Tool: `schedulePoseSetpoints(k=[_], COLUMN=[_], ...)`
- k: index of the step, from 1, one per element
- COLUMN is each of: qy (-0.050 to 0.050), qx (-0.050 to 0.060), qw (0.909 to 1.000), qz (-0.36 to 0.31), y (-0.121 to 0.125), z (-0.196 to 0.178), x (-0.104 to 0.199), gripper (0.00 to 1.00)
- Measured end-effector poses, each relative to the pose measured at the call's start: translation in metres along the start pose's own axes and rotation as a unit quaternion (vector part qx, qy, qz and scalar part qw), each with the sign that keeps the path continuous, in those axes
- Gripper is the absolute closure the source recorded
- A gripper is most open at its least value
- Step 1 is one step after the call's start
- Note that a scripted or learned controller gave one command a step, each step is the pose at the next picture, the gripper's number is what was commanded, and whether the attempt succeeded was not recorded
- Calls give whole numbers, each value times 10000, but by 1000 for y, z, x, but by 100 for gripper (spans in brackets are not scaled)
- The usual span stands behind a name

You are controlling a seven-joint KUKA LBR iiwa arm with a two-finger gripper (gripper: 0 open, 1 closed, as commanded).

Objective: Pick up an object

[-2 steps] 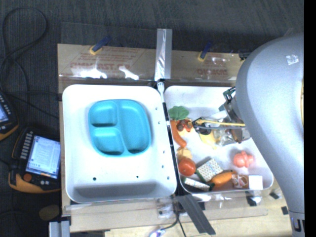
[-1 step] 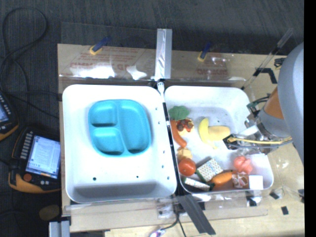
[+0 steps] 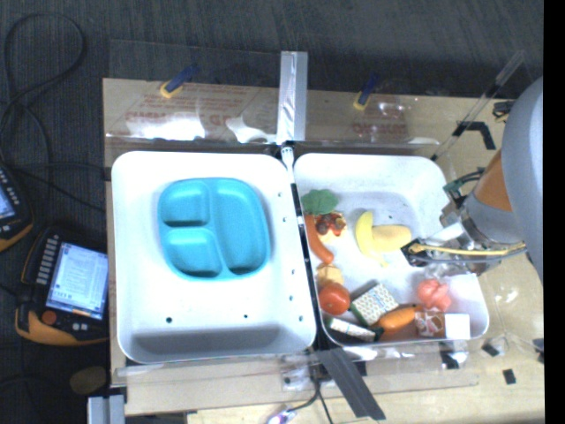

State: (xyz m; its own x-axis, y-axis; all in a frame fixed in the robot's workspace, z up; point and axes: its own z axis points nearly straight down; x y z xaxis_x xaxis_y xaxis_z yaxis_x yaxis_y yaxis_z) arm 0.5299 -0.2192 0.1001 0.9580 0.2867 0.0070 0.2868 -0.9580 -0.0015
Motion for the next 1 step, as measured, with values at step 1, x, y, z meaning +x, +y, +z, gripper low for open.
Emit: schedulePoseSetpoints(k=[1], qy=[-32], qx=[5], qw=[10000], qz=[-9], y=[0], z=[-8], x=[-1], gripper=[100])
